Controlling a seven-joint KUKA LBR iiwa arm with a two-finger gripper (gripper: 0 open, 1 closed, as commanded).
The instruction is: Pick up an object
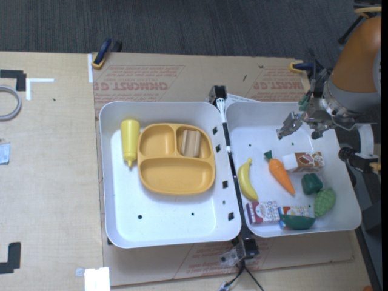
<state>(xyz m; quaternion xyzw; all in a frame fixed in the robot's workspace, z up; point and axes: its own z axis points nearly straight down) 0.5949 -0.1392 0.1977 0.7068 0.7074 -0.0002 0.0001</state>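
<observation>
The right bin holds a banana, an orange carrot, a small brown and white carton, a dark green pepper, a light green bumpy fruit and a flat red and white packet with a dark green piece on it. My gripper hangs over the bin's far right part, above and behind the carton. Its fingers stand apart with nothing between them.
The left bin holds a yellow divided plate with a tan block in one compartment, and a yellow bottle beside it. A clamp joins the bins at the back. The orange band of the arm rises at right.
</observation>
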